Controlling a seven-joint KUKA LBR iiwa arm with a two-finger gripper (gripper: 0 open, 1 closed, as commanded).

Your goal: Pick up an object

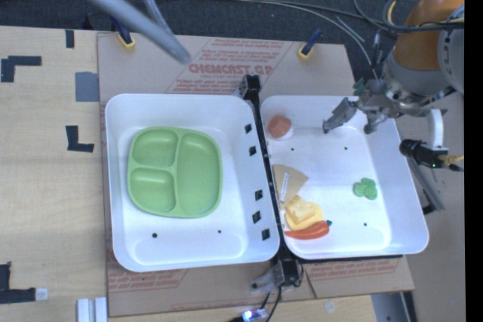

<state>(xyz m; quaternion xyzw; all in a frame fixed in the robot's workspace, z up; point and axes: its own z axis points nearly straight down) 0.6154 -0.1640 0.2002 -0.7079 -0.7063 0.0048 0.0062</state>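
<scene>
Two bins are seen on the table (45, 162). Nothing is yet lifted: the hand (355, 117) is spread open and empty over the right bin's (392, 185) upper edge. A pink ball (280, 126), cheese (300, 212), chili (308, 231) and green piece (365, 189) lie below, unpicked.

Grey arm w/ orange band at right, end effector (355, 119) fingers spread, nothing between.
</scene>
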